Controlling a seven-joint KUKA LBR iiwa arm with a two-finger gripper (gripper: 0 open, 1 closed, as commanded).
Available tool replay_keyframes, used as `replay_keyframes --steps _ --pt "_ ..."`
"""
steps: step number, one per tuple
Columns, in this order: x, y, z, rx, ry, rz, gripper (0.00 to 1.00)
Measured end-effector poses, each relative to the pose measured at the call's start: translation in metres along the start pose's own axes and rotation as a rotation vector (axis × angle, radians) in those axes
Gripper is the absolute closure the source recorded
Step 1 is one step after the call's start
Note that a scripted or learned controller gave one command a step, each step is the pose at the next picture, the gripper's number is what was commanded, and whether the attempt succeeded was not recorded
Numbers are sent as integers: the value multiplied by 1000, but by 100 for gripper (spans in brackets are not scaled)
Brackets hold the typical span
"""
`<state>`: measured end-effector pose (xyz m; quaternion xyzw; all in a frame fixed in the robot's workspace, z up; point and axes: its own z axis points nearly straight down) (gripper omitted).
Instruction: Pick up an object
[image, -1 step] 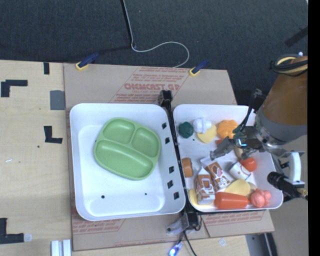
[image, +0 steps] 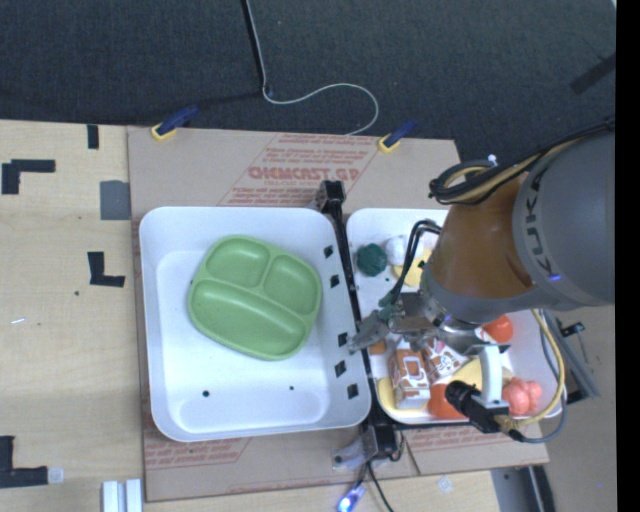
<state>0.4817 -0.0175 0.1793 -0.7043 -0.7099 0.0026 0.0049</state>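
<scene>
The arm (image: 530, 235) is reaching in from the right and hanging over the right bin (image: 375, 225), and its bulk is covering much of that bin. The gripper (image: 400, 325) is sitting low over the bin's left side, close to the divider (image: 345, 290) between the two bins; whether it is open, closed or holding anything cannot be told from this angle.

Candidate things for picking are lying crowded in the right bin: a patterned box (image: 408, 372) just below the gripper, an orange ball (image: 440, 400) beside it, a pink ball (image: 522, 395) near the bin's lower right corner, a dark green ball (image: 371, 259) toward the top left, and a yellow piece (image: 492, 375) running between the balls. The left bin (image: 160, 330) is holding a green divided plate (image: 256, 295), lying flat and well apart from the gripper.

Risks, as judged from this layout: the things are touching or nearly touching, so a descent is likely to be nudging neighbours rather than enclosing one; round things are prone to rolling out of a pinch; and the gripper is working near the divider and bin wall, where a finger could be catching the rim. Open room is lying mainly in the left bin, around the plate, and along its lower floor (image: 250, 405).
</scene>
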Motion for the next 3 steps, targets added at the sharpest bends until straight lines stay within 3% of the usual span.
replay_keyframes --steps 1,2,3 --pt "32 2 -196 -28 -1 1 0" --pt "31 0 -197 -8 -4 5 100" --pt "100 0 -259 -16 -1 -2 100"
